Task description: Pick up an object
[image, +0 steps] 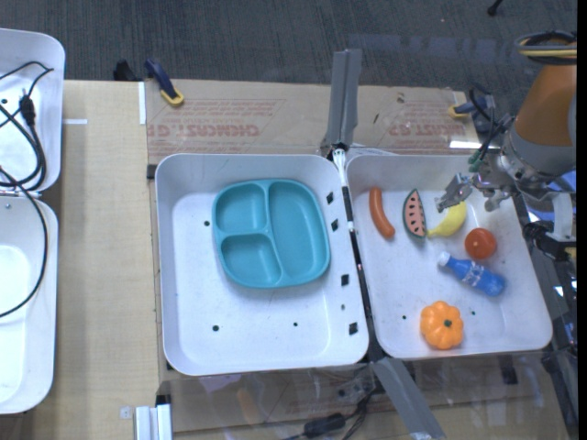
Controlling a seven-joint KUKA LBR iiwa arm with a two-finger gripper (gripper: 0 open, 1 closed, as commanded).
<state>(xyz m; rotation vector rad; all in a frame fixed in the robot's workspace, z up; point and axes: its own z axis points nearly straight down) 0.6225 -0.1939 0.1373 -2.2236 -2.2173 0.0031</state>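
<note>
Jaws: spread apart on the gripper [466,193], nothing between the fingers; they hang just above the top end of the banana [448,221].
Progress: judged early; no object lifted, the closing and raising are left.
Left bin [183,337]: holds a teal divided plate [271,232], three compartments.
Right bin [404,337]: holds six toy items, placed below relative to the banana.
Pumpkin [441,325]: orange, well below the banana, near the bin's front edge.
Bottle [472,274]: blue, lying down, below-right.
Sausage [381,213]: red, to the left, beyond the watermelon.
Watermelon slice [415,214]: just left, nearly touching.
Tomato [480,243]: just right and below.
</note>
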